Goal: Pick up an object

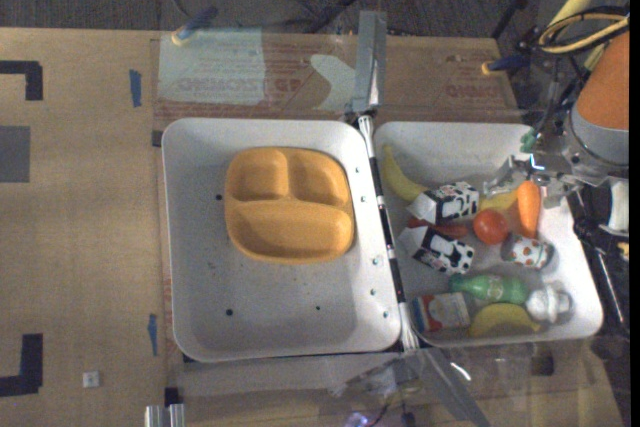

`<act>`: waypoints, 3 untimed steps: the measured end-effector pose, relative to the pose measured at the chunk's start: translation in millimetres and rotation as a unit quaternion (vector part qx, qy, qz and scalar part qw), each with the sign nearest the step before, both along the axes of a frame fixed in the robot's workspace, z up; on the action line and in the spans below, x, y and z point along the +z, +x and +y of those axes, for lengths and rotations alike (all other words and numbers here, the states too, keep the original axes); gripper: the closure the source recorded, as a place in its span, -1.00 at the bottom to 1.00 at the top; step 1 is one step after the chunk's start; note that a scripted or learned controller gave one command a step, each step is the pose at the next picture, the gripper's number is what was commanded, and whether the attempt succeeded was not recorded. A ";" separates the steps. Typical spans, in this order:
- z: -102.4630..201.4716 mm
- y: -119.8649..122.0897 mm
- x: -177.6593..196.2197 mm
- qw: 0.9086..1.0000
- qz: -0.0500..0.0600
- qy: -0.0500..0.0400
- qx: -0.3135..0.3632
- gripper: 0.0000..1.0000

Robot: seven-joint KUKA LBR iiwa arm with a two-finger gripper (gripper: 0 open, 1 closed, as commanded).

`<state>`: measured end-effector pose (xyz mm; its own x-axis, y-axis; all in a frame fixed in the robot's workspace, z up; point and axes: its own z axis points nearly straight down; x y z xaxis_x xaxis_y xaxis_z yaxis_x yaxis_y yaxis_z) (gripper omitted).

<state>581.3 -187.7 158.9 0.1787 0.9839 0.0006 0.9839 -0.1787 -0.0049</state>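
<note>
My gripper (528, 173) hangs over the upper right part of the right bin (450, 137), reaching in from the right below the arm's orange band (608, 95). Directly under it lies an orange carrot (528, 208), upright in the view, with a red tomato (490, 226) at its left. Whether the gripper touches the carrot is unclear. Around them lie a yellow banana (400, 177), two cow-patterned cartons (447, 203) (440, 250), a spotted round toy (526, 252), a green bottle (492, 289) and a second banana (503, 319).
The left bin (200, 305) holds an orange divided plate (290, 203) in its upper half. A small carton (442, 312) and a white object (549, 303) lie at the right bin's front. Cables and tripod legs run behind the bench.
</note>
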 end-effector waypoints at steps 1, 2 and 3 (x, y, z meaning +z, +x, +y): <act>-24.5 26.6 1.3 0.997 -0.003 -0.001 0.072 -1.00; -15.5 -1.6 -72.8 0.984 -0.004 0.004 0.181 -1.00; -18.3 -1.8 -61.9 0.984 -0.004 0.001 0.179 1.00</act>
<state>579.5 -206.0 96.9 -0.1793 0.9838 0.0020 0.9838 0.1793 0.0040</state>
